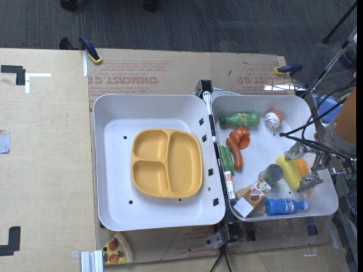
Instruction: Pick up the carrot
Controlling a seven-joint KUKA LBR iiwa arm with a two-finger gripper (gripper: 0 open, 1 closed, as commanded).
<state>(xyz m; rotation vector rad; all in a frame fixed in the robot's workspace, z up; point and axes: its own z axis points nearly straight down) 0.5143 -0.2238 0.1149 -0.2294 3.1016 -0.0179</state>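
Cardboard-covered bench (51, 152), dark carpet floor (198, 16)

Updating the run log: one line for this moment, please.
task: pick up carrot | gripper: low in right bin, at its right side | carrot: lying beside gripper, next to yellow piece | lifted: not yet | left bin: yellow divided plate

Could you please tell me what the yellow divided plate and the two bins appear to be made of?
The plate looks like matte moulded plastic: uniform yellow, soft rounded dividers, no glare. The left bin and right bin seem to be smooth white plastic with rounded corners and a faint sheen, though coated metal cannot be ruled out.
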